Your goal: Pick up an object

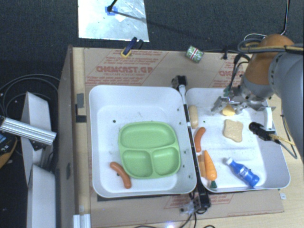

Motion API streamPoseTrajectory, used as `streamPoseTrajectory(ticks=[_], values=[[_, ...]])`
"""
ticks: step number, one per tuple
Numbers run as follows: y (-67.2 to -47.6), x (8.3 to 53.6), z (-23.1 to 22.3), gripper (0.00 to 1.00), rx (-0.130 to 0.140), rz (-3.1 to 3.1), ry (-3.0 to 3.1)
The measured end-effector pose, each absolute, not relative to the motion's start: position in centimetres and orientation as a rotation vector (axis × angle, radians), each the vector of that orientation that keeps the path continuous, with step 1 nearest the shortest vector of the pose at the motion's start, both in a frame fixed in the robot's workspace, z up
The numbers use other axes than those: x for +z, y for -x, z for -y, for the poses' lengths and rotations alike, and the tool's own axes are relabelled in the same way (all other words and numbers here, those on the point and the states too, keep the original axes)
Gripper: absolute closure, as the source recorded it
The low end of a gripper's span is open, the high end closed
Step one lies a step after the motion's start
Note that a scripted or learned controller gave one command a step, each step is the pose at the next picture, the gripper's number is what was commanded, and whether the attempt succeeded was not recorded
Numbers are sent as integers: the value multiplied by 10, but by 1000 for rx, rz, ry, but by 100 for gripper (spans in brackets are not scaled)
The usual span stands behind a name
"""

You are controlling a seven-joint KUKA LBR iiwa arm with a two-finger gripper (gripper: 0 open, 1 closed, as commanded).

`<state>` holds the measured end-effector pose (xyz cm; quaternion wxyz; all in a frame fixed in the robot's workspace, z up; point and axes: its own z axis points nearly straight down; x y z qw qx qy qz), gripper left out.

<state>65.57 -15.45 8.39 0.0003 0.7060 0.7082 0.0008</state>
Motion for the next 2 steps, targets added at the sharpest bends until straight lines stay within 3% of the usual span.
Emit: streamPoseTrajectory(ticks=[1, 2], values=[[-656, 144, 181, 0, 3, -2221, -2216], [-669, 84, 171, 0, 0, -2225, -2217]])
